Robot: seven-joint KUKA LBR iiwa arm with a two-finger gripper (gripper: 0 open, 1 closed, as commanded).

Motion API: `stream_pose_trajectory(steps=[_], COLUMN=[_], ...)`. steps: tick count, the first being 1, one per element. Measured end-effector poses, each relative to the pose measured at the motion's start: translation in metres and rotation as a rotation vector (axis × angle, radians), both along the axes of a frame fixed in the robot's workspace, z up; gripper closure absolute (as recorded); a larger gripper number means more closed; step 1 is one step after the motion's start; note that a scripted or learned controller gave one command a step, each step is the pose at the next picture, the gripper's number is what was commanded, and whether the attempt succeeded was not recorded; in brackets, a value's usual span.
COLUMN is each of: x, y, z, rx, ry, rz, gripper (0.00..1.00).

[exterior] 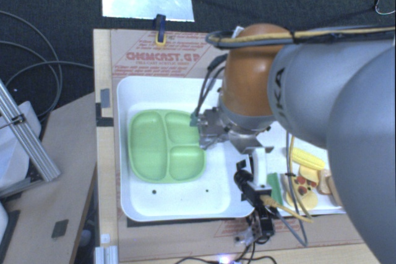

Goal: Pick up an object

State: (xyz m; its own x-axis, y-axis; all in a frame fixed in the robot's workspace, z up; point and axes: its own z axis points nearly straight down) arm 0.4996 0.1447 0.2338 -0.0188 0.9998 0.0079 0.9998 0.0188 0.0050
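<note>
Dark carpet surrounds the surface, where your green divided tray (166, 145) lies in the left white bin (185, 210). Your gripper (207, 127) sits at that tray's right edge, the tray stretching leftward; its state I cannot tell.

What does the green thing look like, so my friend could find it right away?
Look at the left white bin, the one beside the big grey arm. Lying flat in it is a pale green plate with rounded corners. It is split into three sections, and it is far bigger and greener than the yellow toys in the other bin.
</note>
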Motion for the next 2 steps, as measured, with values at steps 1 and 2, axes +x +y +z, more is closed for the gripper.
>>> stream_pose_trajectory(steps=[1,2], x=[0.076,-0.011], y=[-0.062,-0.046], z=[0.005,-0.053], rx=[-0.010,-0.007], ry=[-0.002,0.016], rz=[-0.022,-0.018], gripper=[1.00,1.00])
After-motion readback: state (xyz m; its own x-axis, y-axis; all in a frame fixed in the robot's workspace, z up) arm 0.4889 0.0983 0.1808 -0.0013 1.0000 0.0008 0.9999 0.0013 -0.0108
